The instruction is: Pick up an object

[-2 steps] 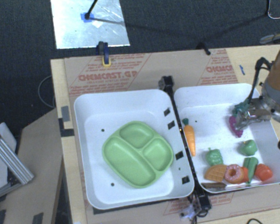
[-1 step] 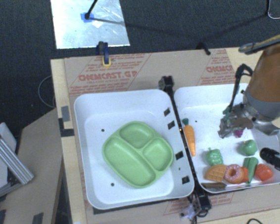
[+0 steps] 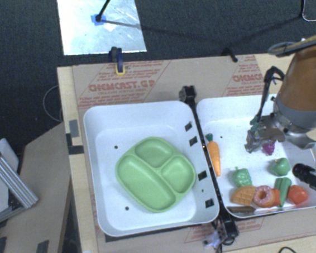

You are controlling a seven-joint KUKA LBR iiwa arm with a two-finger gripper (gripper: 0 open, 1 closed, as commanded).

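Biggest thing in play is the arm (image 3: 306, 90), grey with its orange band, leaning in from three o'clock over the right bin (image 3: 224, 116). The left bin (image 3: 107, 123) sits beside it at nine o'clock, carrying a green divided plate (image 3: 154, 174) and nothing the arm seems interested in.

Now the gripper (image 3: 258, 139): it hangs low over the right bin, and just at its five o'clock there is a small purple toy (image 3: 268, 148), touching or nearly touching the fingertips. From this angle I cannot tell whether the jaws are apart or together, and I cannot say the purple piece sits between them. It may simply lie on the bin floor beside them.

Down through the rest, all toy food. At nine o'clock from the gripper, against the divider, an orange carrot (image 3: 214, 156). At six o'clock, a green pepper (image 3: 241, 175); to its three o'clock, a green apple (image 3: 280, 166). Along the near wall: an orange wedge (image 3: 244, 195), a pink-frosted doughnut (image 3: 263, 196), a dark green vegetable (image 3: 282, 187), a red tomato (image 3: 297, 194).

My read on the purple toy: light, hard plastic, smooth and rounded, so likely to squirt out of a loose pinch. Not fragile. I would take it across its middle, jaws square to its widest part, coming straight down, with clear floor around it and the apple well enough apart.
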